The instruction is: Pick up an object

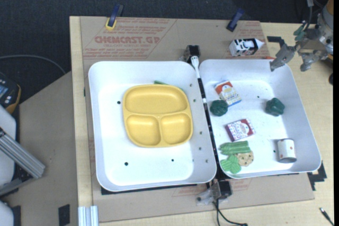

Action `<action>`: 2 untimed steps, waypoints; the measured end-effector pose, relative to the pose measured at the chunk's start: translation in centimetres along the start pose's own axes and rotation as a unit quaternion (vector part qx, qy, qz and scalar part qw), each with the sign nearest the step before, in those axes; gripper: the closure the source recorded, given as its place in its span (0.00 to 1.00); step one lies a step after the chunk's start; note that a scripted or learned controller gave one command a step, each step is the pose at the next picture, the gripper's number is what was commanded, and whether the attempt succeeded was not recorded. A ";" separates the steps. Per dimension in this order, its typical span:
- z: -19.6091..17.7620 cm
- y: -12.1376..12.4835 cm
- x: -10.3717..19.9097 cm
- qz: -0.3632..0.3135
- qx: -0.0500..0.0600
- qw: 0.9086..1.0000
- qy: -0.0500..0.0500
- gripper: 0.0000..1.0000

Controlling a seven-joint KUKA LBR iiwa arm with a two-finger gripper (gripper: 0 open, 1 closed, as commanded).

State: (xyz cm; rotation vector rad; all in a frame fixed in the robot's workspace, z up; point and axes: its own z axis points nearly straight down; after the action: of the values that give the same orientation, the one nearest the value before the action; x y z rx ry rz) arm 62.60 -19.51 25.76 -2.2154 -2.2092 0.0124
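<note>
My gripper [293, 60] hangs over the far right corner of the right bin [296, 87], its two fingers spread open with nothing between them. In that bin lie a small white and orange carton [228, 92], a dark green lump [219, 108], a second dark green lump [274, 107], a dark red packet [239, 129], a silver can on its side [286, 150], and green toy vegetables with a cookie [236, 155] at the near edge. The nearest object to the gripper is the green lump on the right, well below it in the view.
The left bin [106, 114] holds a yellow three-compartment plate [157, 114], with a sliver of something green [160, 82] behind it. A small black and white cow-patterned item [246, 46] sits on the bench behind the right bin. Clamps stand at the bench's back edge.
</note>
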 end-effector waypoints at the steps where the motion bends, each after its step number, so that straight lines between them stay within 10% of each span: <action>1: -0.8 0.2 0.1 -0.002 -0.007 1.000 -0.002 0.00; 2: 5.3 0.5 0.7 -0.002 -0.005 1.000 -0.001 0.00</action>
State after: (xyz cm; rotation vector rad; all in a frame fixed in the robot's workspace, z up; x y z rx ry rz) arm 63.02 -18.78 20.49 -2.2157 -2.2204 0.0043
